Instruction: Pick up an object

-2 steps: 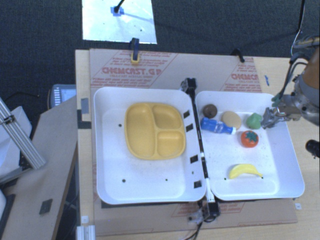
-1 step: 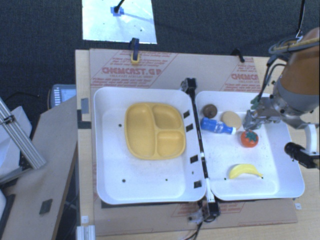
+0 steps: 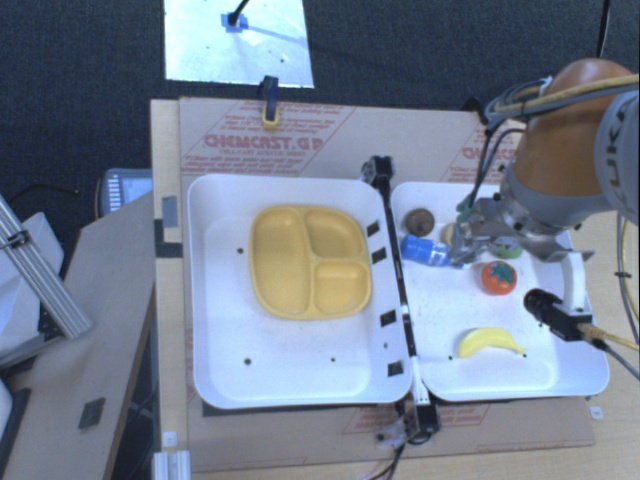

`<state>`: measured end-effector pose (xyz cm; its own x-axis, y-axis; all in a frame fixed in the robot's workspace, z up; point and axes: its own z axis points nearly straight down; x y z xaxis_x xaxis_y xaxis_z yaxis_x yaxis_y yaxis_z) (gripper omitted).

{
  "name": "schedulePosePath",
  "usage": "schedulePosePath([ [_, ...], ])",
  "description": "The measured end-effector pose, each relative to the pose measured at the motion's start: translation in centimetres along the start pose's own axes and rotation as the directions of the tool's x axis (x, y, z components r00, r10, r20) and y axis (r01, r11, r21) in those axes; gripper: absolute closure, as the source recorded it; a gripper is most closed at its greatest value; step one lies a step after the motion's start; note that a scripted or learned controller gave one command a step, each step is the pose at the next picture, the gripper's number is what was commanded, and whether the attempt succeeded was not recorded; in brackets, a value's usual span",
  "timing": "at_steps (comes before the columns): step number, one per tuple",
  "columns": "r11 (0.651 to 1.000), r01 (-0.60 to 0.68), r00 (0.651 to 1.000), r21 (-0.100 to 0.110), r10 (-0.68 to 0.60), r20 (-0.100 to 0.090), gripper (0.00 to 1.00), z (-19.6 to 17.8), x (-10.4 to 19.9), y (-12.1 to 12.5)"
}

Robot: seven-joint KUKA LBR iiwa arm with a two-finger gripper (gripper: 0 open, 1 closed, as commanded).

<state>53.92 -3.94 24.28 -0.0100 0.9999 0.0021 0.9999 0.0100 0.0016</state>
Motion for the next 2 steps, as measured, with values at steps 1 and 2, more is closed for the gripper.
schedulePosePath([
  [1,1.000,-0.001,1.000,0.001,0.001,0.000,1.00,1.0,4.8,-1.2],
  [2,1.000,0.001,1.000,0.001,-0.001,0.000,1.00,1.9,10.3,-2.7],
])
